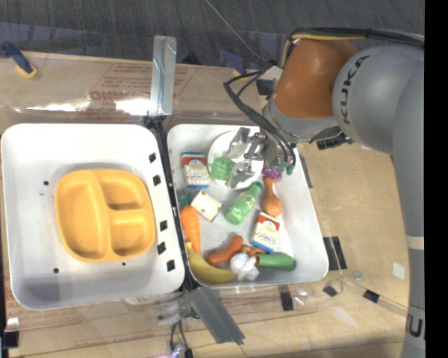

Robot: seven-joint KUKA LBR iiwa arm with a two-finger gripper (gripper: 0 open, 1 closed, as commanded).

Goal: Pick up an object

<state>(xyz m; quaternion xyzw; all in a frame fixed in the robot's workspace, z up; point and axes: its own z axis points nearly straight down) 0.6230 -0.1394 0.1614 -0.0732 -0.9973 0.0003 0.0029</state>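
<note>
A: What sat closest to the gripper [243, 157]?

B: A round green object [222, 168], touching the metal fingertips at the upper middle of the right bin [313, 222]. Whether it was pinched between the fingers or only lay against them, I could not tell; nor could I tell if the fingers were spread or pressed together.

A: And what else lay in that bin? Count them.

B: Two small cartons: one with a blue top [195, 169] by the left wall, one orange and white [266, 233] lower right. One green bottle [243, 204] lay tilted in the middle, with a white cube [205, 205] just to its left. One carrot [191, 228] ran along the left wall, one banana [207, 270] curved across the bottom, and one red sausage [224, 250] lay just above the banana. One green cucumber [276, 260] lay at the lower right, with a white lumpy thing [244, 267] beside it. One purple bunch of grapes [275, 171] sat under the wrist, and an orange-brown piece [272, 198] below that.

A: The left bin [22, 200]?

B: One yellow divided plate [104, 215], three compartments, near the centre.

A: The arm [373, 95]?

B: One grey arm, from the right, its orange band [310, 77] above the right bin's top edge.
</note>
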